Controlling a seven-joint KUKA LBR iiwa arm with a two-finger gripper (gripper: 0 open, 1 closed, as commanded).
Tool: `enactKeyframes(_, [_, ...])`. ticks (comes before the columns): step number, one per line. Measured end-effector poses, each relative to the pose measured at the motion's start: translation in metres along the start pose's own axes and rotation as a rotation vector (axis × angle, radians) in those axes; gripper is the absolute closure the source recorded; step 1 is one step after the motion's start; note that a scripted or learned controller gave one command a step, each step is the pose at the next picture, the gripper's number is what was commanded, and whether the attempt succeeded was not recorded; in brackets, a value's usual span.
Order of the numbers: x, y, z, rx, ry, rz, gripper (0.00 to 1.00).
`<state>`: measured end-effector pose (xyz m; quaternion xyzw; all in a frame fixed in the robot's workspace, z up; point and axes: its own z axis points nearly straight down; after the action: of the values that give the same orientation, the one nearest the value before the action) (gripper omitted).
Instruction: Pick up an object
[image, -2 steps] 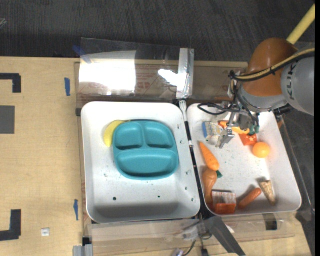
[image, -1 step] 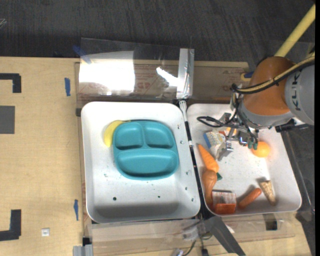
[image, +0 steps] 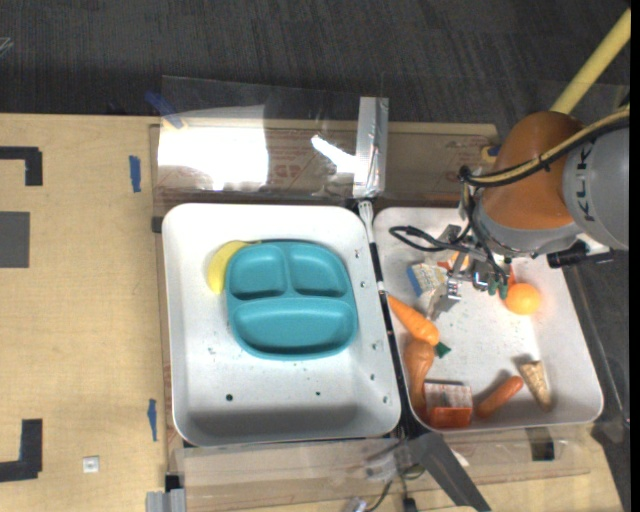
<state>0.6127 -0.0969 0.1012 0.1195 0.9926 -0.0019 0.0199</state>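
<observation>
While jaws' state cannot be told, carrot (image: 413, 317) long axis diagonal, tip toward upper left, beside gripper (image: 450, 290).

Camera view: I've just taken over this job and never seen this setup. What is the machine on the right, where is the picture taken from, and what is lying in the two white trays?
The picture comes from one fixed camera above the bench, looking down at a slant. The grey machine with the orange band is a robot arm reaching in from the right. Its hand hangs low over the right shallow white bin; whether it grips anything cannot be told. That bin holds a small orange ball, two orange toy carrots, a red-brown sausage-shaped toy, a tan cone-like piece and a small red-and-white packet. The left shallow white bin holds a teal divided plastic plate lying over a yellow object.
</observation>
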Motion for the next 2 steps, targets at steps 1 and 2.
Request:
enactKeyframes(1, [0.0152,-0.0026,-0.0017,-0.002,-0.002,-0.147,0.00])
enactKeyframes(2, [0.0151,-0.0037,-0.0005,-0.010,-0.001,-0.091,0.00])
